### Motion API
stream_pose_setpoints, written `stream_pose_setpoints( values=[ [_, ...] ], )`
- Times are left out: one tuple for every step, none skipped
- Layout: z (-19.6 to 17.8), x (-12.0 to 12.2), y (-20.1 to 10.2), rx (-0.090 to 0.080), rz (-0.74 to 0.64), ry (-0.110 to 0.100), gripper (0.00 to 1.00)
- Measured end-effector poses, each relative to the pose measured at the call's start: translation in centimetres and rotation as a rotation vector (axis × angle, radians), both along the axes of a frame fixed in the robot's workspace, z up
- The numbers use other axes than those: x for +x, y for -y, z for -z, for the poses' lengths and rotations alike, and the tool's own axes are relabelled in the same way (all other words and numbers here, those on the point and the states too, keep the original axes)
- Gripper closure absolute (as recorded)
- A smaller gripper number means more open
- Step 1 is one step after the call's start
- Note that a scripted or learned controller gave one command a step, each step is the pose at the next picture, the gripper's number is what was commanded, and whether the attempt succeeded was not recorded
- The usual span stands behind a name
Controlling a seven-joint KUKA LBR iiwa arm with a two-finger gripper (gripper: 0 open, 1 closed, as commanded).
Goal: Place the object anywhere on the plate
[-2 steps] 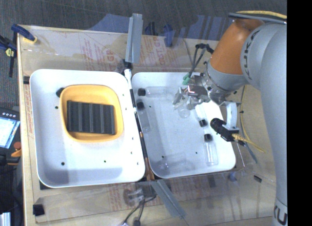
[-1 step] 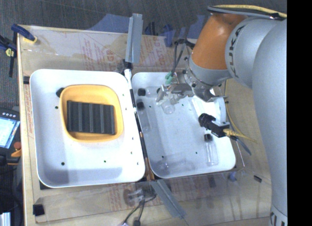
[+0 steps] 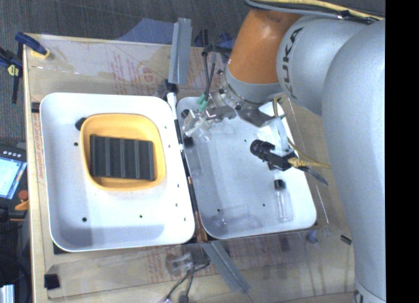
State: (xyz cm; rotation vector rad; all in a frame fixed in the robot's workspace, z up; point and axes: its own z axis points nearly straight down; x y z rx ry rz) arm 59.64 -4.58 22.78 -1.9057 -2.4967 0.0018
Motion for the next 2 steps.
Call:
stream_pose_setpoints(
  values=[
    [2.61, 1.85, -3.52, 0.001, -0.129, -0.003, 1.0],
    [2.6, 1.86, -3.49, 0.001, -0.129, -0.003, 0.0]
  ],
)
